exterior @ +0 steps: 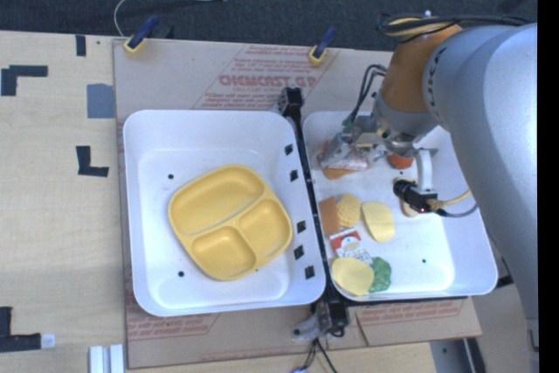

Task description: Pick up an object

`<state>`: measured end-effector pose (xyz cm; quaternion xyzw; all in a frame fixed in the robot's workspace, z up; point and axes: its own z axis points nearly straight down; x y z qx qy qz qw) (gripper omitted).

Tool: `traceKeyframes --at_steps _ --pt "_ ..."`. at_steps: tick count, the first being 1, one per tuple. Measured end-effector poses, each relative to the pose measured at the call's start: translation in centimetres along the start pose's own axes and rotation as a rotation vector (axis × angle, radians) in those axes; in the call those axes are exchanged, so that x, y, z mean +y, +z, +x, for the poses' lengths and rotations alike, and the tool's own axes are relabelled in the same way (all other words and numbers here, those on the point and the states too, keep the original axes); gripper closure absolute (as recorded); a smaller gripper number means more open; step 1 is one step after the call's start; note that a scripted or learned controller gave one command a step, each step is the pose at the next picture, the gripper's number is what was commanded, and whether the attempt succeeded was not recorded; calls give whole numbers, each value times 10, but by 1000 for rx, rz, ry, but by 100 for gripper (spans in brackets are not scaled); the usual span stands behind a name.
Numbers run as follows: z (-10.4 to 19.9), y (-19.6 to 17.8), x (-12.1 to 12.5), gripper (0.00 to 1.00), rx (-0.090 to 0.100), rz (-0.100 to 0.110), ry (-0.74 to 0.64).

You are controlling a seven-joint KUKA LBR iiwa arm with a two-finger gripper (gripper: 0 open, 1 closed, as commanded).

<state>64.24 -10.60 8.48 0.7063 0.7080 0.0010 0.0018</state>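
Observation:
Several toy food pieces lie in the right bin (pixel 437 275): a pale yellow slab (pixel 378 221), a yellow waffle-like piece (pixel 348 207) beside an orange piece (pixel 328 214), a red-and-white carton (pixel 346 243), a yellow round piece (pixel 352 275) and a green leafy piece (pixel 381 273). My gripper (pixel 351 149) is low in the bin's far left corner, directly over a brownish-orange piece (pixel 339 168). The wrist hides much of that piece. A small red item (pixel 400 160) lies just right of the gripper.
The left bin (pixel 148 275) holds a yellow divided plate (pixel 230 221). A black divider (pixel 301 188) with clips runs between the bins. The grey arm and its orange band (pixel 410 74) cover the right bin's far right side. A cable (pixel 419 196) hangs over the bin.

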Motion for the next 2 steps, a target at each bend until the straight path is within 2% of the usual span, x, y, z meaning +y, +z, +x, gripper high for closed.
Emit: traceKeyframes --at_steps 1,2 --pt "10 1 26 0 -1 9 -1" --pt "10 -9 25 100 -1 7 1"
